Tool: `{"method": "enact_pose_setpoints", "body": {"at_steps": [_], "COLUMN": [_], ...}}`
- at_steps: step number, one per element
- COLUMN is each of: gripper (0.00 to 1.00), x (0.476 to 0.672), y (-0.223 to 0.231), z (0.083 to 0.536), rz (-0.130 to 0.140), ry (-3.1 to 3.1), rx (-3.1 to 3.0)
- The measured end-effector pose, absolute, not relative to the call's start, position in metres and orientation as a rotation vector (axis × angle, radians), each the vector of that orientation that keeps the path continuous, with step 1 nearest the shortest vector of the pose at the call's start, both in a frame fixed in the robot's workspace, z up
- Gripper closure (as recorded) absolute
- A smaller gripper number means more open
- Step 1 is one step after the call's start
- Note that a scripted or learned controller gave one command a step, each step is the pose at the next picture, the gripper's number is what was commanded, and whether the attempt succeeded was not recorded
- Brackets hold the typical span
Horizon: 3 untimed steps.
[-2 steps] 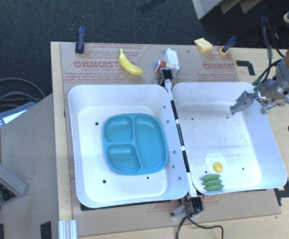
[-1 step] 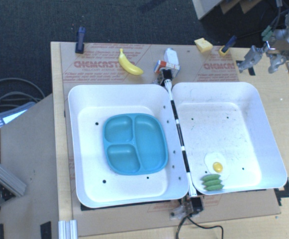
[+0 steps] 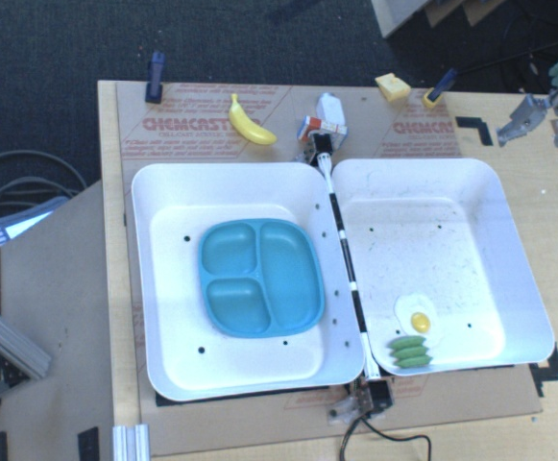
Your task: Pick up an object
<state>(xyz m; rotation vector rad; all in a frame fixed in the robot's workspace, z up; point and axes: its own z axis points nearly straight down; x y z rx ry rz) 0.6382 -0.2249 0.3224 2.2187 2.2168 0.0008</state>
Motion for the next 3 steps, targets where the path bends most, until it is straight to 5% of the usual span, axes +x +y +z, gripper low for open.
{"method": "enact_pose_setpoints", "body": {"at_steps": [1, 3], "gripper": [0.00, 0.00], "x": [0.654, 0.667], "y": [-0.220, -0.224], "z": [0.303, 0.349], "rz": [0.001, 0.001], "ry": [2.220, 2.219], "rx": [2.218, 2.216]}}
